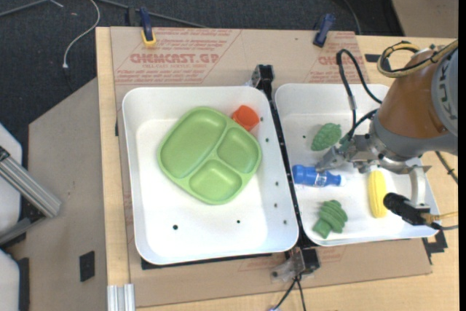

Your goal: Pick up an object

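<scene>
My gripper (341,158) hangs low over the right bin (306,102), reaching in from the right. It sits between a green leafy toy (325,136) just behind it and a blue and white bottle-like item (313,175) lying just in front of it. A yellow corn-shaped piece (376,191) lies to the right, partly under the wrist. A second green toy (331,218) rests near the bin's front edge. I see nothing held in the gripper.
The left bin (145,229) holds a green divided plate (210,154) with a small orange item (246,116) at its far right corner. A black divider (280,156) separates the bins. Cables loop behind the arm at the upper right.
</scene>
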You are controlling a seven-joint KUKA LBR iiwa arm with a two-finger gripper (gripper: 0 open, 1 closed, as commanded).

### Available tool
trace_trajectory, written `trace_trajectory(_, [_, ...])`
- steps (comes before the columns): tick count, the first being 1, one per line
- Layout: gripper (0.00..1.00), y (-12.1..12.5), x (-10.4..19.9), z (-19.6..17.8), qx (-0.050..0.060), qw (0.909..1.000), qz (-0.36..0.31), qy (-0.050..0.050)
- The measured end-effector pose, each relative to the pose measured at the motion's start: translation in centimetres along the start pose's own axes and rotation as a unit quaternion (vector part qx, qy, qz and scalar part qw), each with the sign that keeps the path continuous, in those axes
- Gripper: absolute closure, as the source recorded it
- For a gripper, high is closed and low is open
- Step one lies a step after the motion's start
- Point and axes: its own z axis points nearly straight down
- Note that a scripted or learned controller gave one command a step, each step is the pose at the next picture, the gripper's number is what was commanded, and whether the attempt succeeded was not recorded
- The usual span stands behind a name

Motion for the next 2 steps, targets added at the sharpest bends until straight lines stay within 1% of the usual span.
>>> trace_trajectory(1, [1.00,-0.1,0.0,-0.8,0.002,1.0000,0.001,0.001])
trace_trajectory(2, [1.00,0.3,-0.5,-7.1,0.009,1.0000,0.000,0.000])
